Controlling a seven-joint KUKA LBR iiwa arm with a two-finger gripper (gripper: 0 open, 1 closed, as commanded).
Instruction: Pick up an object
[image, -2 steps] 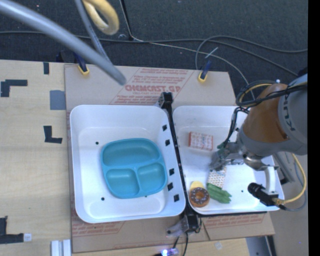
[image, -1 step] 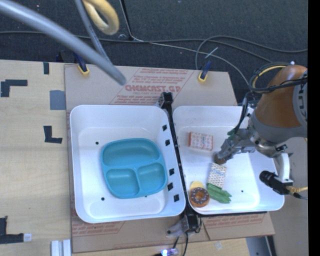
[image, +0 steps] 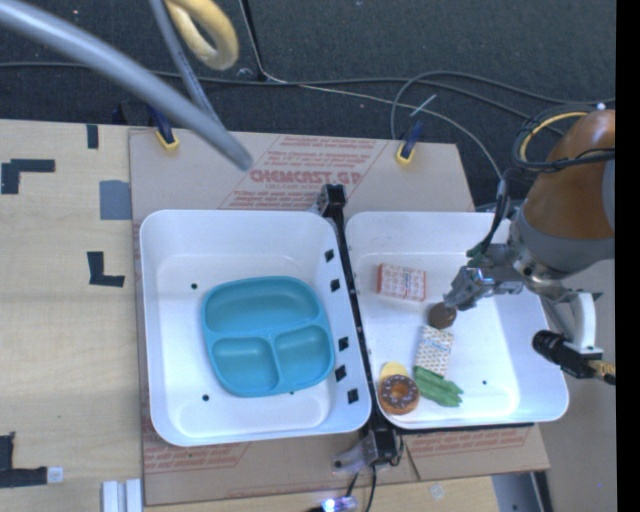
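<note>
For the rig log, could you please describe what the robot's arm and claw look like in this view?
The arm enters from the right as a bulky rounded body: an orange-brown band at the top, grey casing beneath it. Yellow-and-black cabling loops over the orange part. The claw is a small, dark grey metal assembly narrowing toward its tip. A black cylindrical fitting with a short orange tip projects from the lower casing.

Glossy plastic blue tray (image: 268, 334) in smooth white bin (image: 170, 400).

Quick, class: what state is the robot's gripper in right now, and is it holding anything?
Gripper: over the right bin, just above a small brown object; open or closed cannot be told, no hold visible.
</note>
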